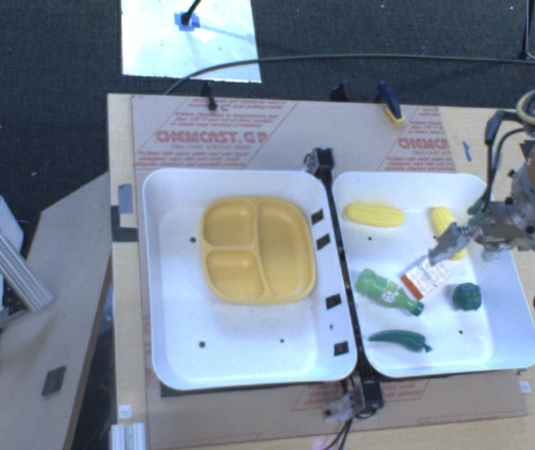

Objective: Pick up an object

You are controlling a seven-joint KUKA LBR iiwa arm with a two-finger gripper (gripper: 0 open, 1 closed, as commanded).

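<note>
Blur is being seen over the gripper [447,247], which is being held low over the right bin [520,340], toward that bin's far right corner. Its tip is being lost against the items beneath it, so whether it is spread or closed cannot be told, and nothing is being shown clearly gripped in it. The arm [529,204] is being cut off by the right edge of the picture, so its upper part is out of view.

Just under the tip, a red and white packet [426,278] is being shown lying flat near the middle of the right bin; whether it is being touched cannot be told. A short yellow piece [442,219] beside the gripper is being partly covered by it, and its shape is hard to make out. A yellow corn cob [374,215] is being seen near the far edge of the bin, well apart from the gripper. A green bottle [388,291] is lying tilted just beside the packet, on the side of the divider. A small dark green lump [467,296] is resting near the right wall, and a long dark green vegetable [400,340] near the front edge.

A yellow divided plate [256,249] is being carried in the middle of the left bin [178,345]. Both bins are being borne by the counter [520,411].
</note>
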